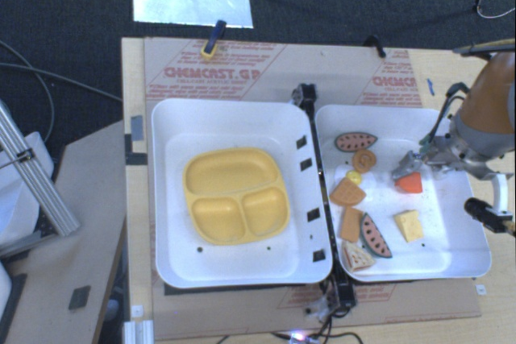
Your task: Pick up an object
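Two white bins side by side on desk (266, 60). Left bin (173, 250) holding yellow divided tray (236, 194), three compartments, lying flat near bin centre. Right bin (459, 258) holding toy food pieces: watermelon slice (355, 142) at far left, round brown cookie-like piece (364, 160) just near of it, small yellow piece (354, 177) beside orange wedge (347, 192), tan rectangular piece (351, 223) near of that, second watermelon slice (376, 236) tilted beside it, pale triangular wedge (357, 256) at near left corner, yellow cheese block (409, 225) apart toward right, red-orange wedge (409, 183) mid-bin. Grey arm with orange band (493, 97) reaching in from right over right bin. Gripper (405, 169) low over bin, right at far edge of red-orange wedge, seemingly touching it; cannot tell if apart or closed, wedge not clearly clamped. Blue-and-yellow clamp (214, 39) on far desk edge, left side.
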Robot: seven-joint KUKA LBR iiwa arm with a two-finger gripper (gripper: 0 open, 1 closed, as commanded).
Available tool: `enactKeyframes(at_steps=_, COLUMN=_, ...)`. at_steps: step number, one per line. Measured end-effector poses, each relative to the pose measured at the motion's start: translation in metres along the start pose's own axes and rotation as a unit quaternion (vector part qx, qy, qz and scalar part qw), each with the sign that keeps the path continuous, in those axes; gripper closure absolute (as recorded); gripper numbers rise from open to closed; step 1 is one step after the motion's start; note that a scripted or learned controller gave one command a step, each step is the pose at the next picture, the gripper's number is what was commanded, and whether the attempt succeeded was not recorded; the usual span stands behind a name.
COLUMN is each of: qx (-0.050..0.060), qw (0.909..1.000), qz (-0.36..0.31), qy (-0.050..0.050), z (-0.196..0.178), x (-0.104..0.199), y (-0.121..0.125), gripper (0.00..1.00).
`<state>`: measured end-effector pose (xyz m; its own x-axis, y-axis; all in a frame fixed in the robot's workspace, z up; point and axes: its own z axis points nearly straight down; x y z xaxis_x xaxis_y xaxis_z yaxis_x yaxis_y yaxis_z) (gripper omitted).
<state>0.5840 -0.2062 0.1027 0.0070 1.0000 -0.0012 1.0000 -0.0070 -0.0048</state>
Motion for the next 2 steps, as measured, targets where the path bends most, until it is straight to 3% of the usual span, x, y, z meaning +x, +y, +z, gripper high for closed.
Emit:
enactKeyframes(at_steps=1, qx=-0.005, qw=1.0000, qz=-0.005, qy=0.000, z=-0.012, x=0.005, y=0.006, gripper=1.00)
enactKeyframes(at_steps=2, qx=-0.006, qw=0.9999, qz=-0.009, qy=0.002, z=-0.113, x=0.096, y=-0.044, gripper=1.00)
